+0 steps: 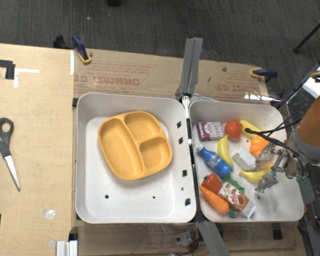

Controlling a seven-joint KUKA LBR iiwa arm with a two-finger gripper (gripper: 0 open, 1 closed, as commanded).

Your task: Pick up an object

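bench: light wood on the left, nearest the lens along the bottom edge; brown cardboard under the bins
scissors: flat on the wood at far left, well apart from the bins
left bin: white, shallow; yellow divided plate sits tilted in the middle, bare floor all round it
right bin: white; toys crowd the left and top; bare floor at the lower right corner
toys: carrot and juice carton at the front, blue bottle by the divider, banana, tomato, red box at the back
claw: over the right bin's right half, just above bare floor, near a yellow piece; nothing seen between fingers; apart or together: cannot tell
arm: orange band at the right edge, cables across the bin's rim
room: dark carpet beyond the bench; blue clamps on the cardboard's far edge
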